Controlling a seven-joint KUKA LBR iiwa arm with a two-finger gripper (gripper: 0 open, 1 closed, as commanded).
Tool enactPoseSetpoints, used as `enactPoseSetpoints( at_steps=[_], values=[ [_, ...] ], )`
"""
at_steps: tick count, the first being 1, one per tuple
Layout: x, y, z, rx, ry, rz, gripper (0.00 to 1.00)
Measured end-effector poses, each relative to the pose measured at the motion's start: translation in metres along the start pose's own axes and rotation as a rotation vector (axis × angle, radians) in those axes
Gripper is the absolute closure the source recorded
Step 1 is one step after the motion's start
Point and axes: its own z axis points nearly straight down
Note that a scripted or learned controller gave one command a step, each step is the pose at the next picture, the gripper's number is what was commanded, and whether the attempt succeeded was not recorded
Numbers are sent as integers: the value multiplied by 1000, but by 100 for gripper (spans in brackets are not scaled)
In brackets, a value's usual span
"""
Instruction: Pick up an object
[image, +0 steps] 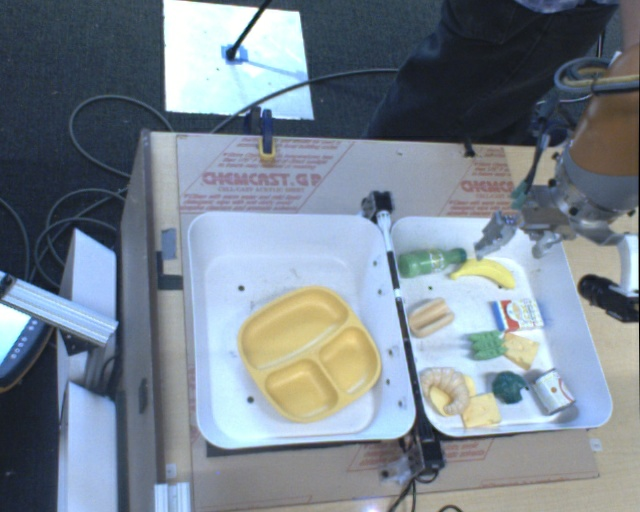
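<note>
Table (300, 165): brown board, red print reading "CHEMCAST GP", mirrored copy at upper right.
Left bin (225, 250): holds yellow compartment tray (308, 352).
Right bin (580, 330): all candidate objects lie here, none lifted yet; I judge the pick not begun.
My end effector (517, 228): upper right of frame, over the bin's top edge, just above the banana (484, 272); nothing between my fingers; how wide they stand I cannot tell.
Green bottle (430, 262), hot dog (430, 317), small carton (517, 315): its label too small to read.
</note>
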Motion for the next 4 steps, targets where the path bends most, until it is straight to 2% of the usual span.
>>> enactPoseSetpoints(
  at_steps=[1,2,3,4],
  values=[
    [-41,-1,78,3,0,2,0],
    [-55,-28,186,-7,-2,2,0],
    [-10,-63,190,0,1,0,0],
    [-11,-62,180,-2,0,0,100]
  ],
)
